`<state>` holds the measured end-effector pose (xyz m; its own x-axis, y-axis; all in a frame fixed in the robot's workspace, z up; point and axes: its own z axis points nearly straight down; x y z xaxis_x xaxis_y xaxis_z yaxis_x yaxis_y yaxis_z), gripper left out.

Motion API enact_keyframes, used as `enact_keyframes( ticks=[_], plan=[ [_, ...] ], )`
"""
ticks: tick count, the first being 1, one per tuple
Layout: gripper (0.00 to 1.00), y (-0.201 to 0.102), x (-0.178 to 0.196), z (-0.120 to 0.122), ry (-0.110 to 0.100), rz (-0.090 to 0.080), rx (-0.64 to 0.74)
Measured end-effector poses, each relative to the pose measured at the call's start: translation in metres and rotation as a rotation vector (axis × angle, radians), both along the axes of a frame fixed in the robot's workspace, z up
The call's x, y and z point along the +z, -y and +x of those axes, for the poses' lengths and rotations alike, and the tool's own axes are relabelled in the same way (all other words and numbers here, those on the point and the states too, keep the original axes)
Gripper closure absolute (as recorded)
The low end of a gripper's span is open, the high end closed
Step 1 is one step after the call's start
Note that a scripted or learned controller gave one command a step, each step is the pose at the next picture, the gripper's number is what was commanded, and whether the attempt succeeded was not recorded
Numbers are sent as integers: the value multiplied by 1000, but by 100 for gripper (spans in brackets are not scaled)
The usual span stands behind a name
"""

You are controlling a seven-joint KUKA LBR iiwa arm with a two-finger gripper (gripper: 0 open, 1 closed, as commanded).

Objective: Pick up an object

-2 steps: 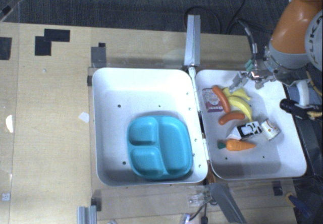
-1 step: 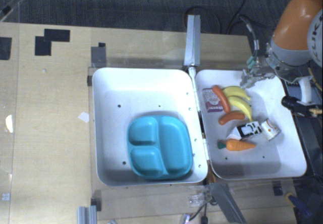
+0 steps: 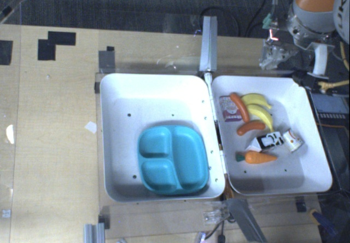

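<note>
A pale wooden tabletop [image 3: 54,127] carries two shallow white bins side by side, with dark carpet beyond its far edge. The end effector [image 3: 272,53] hangs above the far rim of the right bin [image 3: 306,176]; whether it is wide or narrow cannot be told. All the loose objects lie below it in that bin, nearer the camera. Two sausages: one [image 3: 238,105] runs diagonally from far-left to near-right, the other [image 3: 250,127] lies nearly crosswise. Two bananas [image 3: 259,108] curve together beside them. One carrot [image 3: 260,157] points its tip right, stem left. One small can [image 3: 293,140] and one black-and-white pack [image 3: 269,140] sit between. Left of the end effector, the left bin [image 3: 117,105] holds one blue divided tray [image 3: 173,158].
</note>
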<state>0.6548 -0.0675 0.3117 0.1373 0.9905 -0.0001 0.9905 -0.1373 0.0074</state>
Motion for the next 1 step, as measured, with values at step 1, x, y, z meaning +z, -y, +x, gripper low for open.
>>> enact_keyframes(
  ticks=[1],
  plan=[
    [100, 27, 52, -25, -1, 2, -271]
  ],
)
